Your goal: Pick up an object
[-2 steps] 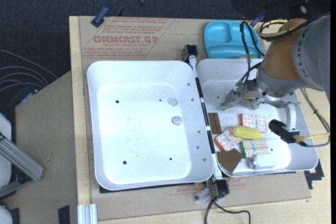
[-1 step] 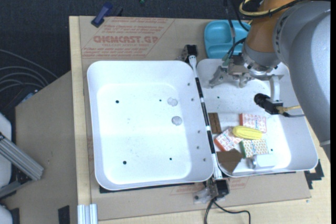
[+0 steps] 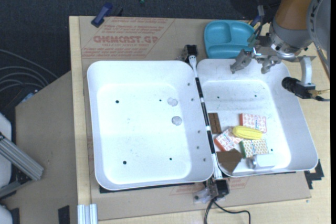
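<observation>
While the gripper [image 3: 255, 62] hangs over the far rim of the right bin [image 3: 294, 113], its two fingers stand apart with nothing between them. The likeliest pick, a yellow corn cob [image 3: 247, 133], lies in the near half of that bin, well apart from the fingers, toward the camera. Its long axis runs roughly across the bin, left to right. Patterned packets [image 3: 254, 122] touch it on the far and near sides (a brown card [image 3: 229, 158] lies nearer the bin's front corner). In my judgement, the fingers should straddle the cob across its short width.
</observation>
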`<state>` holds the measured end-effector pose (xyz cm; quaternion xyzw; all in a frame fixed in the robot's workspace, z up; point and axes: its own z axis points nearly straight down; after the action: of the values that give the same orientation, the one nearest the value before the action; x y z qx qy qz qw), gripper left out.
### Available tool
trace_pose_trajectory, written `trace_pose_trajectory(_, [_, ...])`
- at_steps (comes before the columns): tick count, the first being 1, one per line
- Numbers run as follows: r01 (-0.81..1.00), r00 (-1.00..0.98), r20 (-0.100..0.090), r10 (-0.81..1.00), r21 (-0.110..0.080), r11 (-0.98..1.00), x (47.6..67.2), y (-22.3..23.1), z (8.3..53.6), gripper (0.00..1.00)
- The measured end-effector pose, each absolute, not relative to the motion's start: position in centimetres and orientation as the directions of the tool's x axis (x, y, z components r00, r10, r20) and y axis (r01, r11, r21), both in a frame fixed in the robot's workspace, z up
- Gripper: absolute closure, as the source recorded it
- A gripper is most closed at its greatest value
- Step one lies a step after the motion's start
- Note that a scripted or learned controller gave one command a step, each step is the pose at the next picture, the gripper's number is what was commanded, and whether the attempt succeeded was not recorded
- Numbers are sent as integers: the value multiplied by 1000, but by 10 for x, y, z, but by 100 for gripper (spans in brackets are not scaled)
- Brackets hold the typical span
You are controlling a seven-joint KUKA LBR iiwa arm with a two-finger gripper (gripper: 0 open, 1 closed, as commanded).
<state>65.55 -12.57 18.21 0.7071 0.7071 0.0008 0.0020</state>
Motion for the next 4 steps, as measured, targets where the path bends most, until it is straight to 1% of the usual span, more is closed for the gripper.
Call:
trace_pose_trajectory(1, [1000, -1, 1, 1000, -3, 1, 643, -105, 84, 0])
trace_pose_trajectory(2, [1000, 1, -1, 1000, 2, -1, 585, -124, 193, 0])
trace_pose_trajectory(3, [1000, 0, 1, 1000, -2, 0, 571, -108, 84, 0])
trace_pose_trajectory(4, [1000, -1, 0, 1000, 1, 1, 551, -76, 185, 0])
